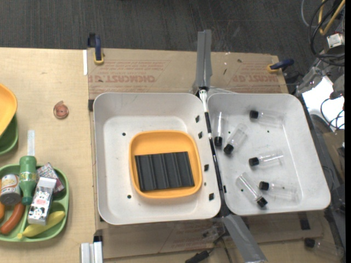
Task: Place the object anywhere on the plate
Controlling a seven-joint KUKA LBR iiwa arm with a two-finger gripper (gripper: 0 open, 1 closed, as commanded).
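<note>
An orange plate (164, 138) with rounded corners lies in the middle of the left white bin (107, 147). A dark grey ribbed rectangular piece (164, 170) lies flat on the plate's centre. In the right white bin (305, 141) lie several clear vials with black caps, among them one by the dividing wall (218, 129), one in the middle (265, 160) and one near the front (251, 190).
On the wooden bench to the left stand a green tray of toy food (33, 204) and an orange bowl (5, 111), with a small pink disc (61, 110) between them and the bins. Clamps (97, 51) hold the cardboard behind the bins. Cables (329, 15) hang at the upper right.
</note>
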